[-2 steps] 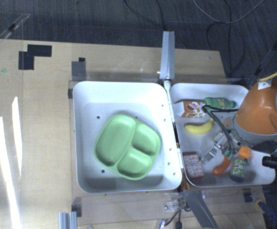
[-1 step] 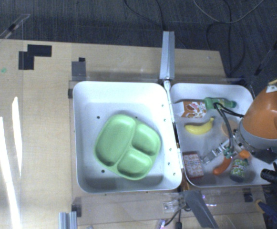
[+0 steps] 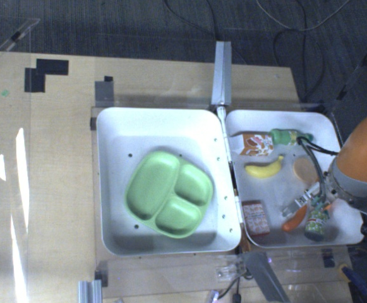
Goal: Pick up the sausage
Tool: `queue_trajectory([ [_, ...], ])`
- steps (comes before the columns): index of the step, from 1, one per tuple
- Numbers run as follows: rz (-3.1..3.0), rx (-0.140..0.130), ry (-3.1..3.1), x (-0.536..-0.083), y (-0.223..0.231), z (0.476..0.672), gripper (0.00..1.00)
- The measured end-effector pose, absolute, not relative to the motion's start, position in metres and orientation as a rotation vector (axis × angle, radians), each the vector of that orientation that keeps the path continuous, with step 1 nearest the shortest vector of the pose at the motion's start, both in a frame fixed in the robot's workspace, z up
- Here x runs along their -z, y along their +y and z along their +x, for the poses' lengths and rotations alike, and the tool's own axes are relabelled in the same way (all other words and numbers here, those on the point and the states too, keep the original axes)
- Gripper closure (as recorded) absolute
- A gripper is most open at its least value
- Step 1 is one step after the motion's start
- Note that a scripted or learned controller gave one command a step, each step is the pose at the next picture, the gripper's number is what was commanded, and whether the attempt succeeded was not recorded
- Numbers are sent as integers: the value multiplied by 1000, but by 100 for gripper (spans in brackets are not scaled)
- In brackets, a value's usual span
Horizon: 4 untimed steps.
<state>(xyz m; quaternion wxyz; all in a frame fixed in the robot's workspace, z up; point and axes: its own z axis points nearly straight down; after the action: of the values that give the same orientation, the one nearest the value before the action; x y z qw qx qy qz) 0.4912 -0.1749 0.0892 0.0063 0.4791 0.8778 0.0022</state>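
At the lower right of the frame, the metal hand [image 3: 306, 202] hangs low over the right white bin [image 3: 325, 124]; how far it is spread cannot be told. The small reddish-orange sausage [image 3: 294, 220] lies just beneath it, beside a dark green packet [image 3: 316, 222]. A yellow banana [image 3: 263, 168] lies above, mid-bin.

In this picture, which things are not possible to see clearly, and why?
- Gripper, camera view: too small and cluttered to tell whether its fingers are open or shut.
- Sausage, camera view: its upper end is hidden under the gripper; whether they touch is unclear.
- Brown packet: print too small to read.
- Arm: cut off by the right edge.
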Motion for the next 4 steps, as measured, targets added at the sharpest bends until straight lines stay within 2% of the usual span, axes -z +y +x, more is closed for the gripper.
queue_trajectory([
  [1, 1489, -12, 2745, -101, -174, 494, 100],
  [2, 1820, -3, 2554, -117, -150, 489, 100],
  [3, 1820, -3, 2555, -117, -150, 489, 0],
  [4, 1506, -6, 2744, -89, -141, 491, 0],
])
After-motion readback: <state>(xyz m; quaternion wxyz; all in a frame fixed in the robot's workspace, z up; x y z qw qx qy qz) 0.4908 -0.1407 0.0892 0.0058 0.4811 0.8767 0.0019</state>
